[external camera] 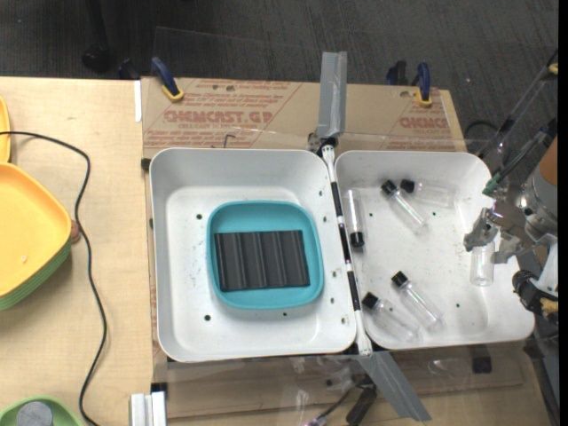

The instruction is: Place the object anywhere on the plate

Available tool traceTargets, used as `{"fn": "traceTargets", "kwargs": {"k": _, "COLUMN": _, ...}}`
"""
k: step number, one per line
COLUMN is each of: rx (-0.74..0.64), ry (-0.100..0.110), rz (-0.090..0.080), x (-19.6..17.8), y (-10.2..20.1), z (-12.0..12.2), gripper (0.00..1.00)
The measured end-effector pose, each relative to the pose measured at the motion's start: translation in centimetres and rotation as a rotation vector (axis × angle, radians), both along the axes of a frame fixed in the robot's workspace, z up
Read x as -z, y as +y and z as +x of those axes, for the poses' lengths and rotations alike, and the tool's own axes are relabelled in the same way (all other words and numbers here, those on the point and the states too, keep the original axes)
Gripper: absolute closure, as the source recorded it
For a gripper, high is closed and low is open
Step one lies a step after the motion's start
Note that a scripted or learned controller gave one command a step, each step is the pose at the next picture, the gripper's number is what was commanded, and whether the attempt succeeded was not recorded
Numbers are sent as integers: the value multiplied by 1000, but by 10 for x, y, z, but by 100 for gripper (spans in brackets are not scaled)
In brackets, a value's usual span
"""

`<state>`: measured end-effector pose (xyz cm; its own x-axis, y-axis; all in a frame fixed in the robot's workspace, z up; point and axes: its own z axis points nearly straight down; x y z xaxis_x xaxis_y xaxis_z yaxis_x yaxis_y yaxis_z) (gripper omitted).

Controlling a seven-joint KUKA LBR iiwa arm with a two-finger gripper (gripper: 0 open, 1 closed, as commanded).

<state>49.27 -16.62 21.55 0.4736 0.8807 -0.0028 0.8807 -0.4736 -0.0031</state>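
Leftward, the pale worktop [106, 131] carries a stack of yellow dishes [27, 233] at the frame's edge, with a black cable [90, 238] looping beside them. Next comes the left bin [177, 327], its rim touching the right bin [444, 331] along a shared middle seam. A teal plate [264, 216] lies centred in the left bin, with a dark ribbed panel [263, 259] across its middle. Bare white floor runs all round the plate, widest toward the bin's left wall and near edge. In the right bin the open floor is mostly in the middle, between the scattered vials.

At the far right the grey arm [537, 229] leans in over the right bin's right wall. Its claw [482, 236] points down, low over that side of the bin. Whether the claw is wide or narrow cannot be told.

The right bin holds clear vials with black caps. One long vial [353, 213] lies along the left wall. A vial pair [406, 204] sits near the far side. Two lower vials [415, 300] lie near the front. One upright vial [482, 269] shows just under the claw, well apart from the plate. I cannot tell whether it is gripped.
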Motion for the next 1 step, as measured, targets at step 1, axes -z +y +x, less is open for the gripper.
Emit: {"fn": "traceTargets", "kwargs": {"k": 1, "rx": 0, "ry": 0, "rz": 0, "x": 0, "y": 0, "z": 0, "gripper": 0}}
